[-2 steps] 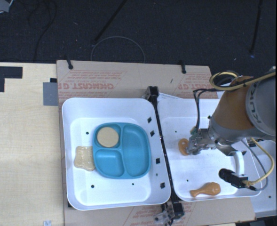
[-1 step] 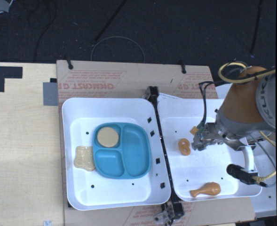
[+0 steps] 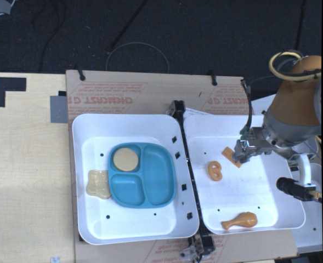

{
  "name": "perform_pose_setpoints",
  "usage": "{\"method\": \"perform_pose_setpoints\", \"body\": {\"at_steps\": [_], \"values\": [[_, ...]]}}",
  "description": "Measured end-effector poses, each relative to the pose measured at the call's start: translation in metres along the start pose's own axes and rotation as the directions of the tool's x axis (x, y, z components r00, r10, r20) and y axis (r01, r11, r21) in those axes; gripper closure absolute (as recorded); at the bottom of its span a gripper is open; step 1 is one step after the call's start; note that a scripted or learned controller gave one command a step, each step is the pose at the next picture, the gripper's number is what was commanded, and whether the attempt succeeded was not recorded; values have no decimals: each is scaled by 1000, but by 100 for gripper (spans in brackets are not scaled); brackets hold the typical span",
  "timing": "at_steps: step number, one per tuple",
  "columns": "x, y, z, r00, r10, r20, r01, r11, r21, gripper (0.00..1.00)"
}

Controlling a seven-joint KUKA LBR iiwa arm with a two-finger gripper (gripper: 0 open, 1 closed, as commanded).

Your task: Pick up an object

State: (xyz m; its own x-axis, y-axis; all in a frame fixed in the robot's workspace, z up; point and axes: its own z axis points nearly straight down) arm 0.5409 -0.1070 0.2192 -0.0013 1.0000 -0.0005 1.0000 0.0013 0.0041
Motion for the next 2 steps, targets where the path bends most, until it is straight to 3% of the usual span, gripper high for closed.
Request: {"method": "perform_pose_setpoints", "body": {"at_steps": [1, 2], "values": [[-1, 1, -35, 1000, 1, 0, -1, 1000, 3, 100], [39, 13, -27, 1000, -1, -1, 1, 1000, 7, 100]]}}
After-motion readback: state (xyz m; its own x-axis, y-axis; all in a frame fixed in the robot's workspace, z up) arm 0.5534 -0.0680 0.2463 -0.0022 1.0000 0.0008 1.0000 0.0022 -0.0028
